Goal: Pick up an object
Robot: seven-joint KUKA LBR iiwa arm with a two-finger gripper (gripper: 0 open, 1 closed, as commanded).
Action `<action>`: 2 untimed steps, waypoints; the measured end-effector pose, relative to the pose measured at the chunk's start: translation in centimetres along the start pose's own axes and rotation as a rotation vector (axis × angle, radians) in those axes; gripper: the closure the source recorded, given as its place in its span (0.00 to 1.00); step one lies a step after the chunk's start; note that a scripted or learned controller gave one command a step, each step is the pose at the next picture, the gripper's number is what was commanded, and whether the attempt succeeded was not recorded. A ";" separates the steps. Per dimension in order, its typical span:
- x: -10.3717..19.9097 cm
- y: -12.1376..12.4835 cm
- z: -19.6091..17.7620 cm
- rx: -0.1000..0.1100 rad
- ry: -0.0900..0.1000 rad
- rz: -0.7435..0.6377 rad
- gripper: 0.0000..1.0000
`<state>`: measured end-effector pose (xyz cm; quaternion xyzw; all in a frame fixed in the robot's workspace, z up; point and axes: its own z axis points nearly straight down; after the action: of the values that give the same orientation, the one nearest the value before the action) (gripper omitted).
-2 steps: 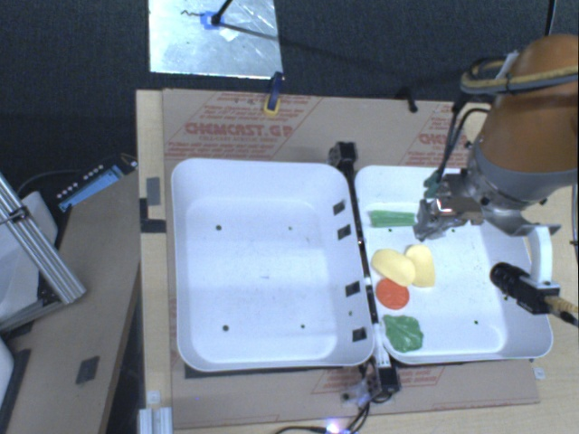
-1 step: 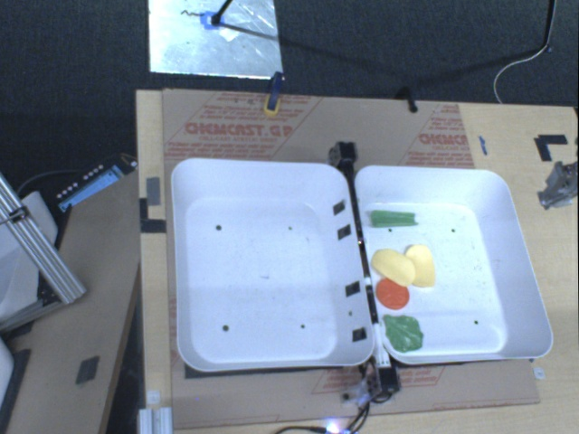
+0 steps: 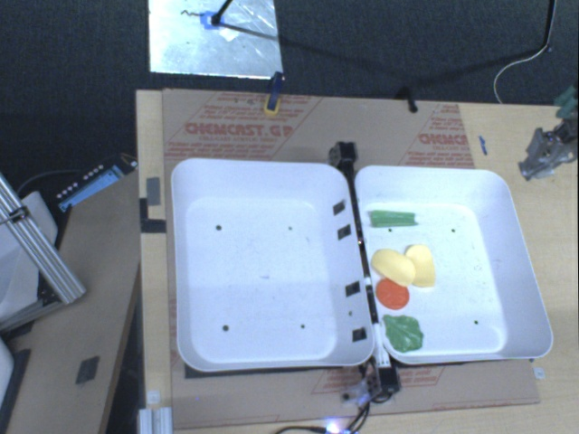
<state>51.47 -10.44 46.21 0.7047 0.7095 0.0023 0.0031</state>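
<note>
The right white bin [image 3: 475, 278] holds several small objects near its left side. A long green piece [image 3: 392, 217] lies furthest back. In front of it two yellow pieces [image 3: 393, 266] [image 3: 422, 265] touch each other. An orange-red disc [image 3: 392, 294] sits just in front of them, and a green leafy piece [image 3: 403, 333] lies nearest the front rim. My gripper [image 3: 545, 155] is at the far right edge of the view, outside the right bin and beyond its back right corner, well away from all the objects.
The left white bin [image 3: 262, 260] sits beside the right one, joined by a black hinge strip [image 3: 357, 260]. A silver sheet [image 3: 215, 25] lies behind the bench, and a yellow clip [image 3: 272, 104] sits on the board. An aluminium frame [image 3: 36, 251] stands at the left.
</note>
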 end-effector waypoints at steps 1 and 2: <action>8.2 -1.6 17.4 0.022 0.005 -0.004 1.00; 16.7 -1.2 28.2 0.016 0.004 -0.005 1.00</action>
<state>50.40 6.21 17.94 0.7030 0.7112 -0.0019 -0.0038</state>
